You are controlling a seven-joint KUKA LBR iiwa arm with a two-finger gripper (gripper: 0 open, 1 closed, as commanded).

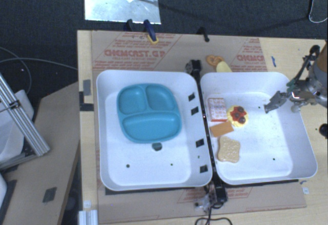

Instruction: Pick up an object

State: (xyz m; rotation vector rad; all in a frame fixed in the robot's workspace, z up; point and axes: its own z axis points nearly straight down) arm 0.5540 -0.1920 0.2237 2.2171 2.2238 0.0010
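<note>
In the right bin [287, 167] lie several small toy foods: a pink-and-white wafer pack [217, 108], a yellow tart with red berries [238, 115], an orange cheese slice [222, 128] and a tan slice of bread [229, 149]. My gripper [273, 103] hangs over the right half of this bin, right of the tart and apart from it. Nothing shows between its fingers.
The left bin [110, 167] holds a blue divided plate [148, 112] and a small dark piece [157, 146] just below it. Behind the bins on the cardboard lie a yellow toy [223, 67] and an orange ring-shaped toy [213, 59]. A blue clamp [149, 29] sits at the back.
</note>
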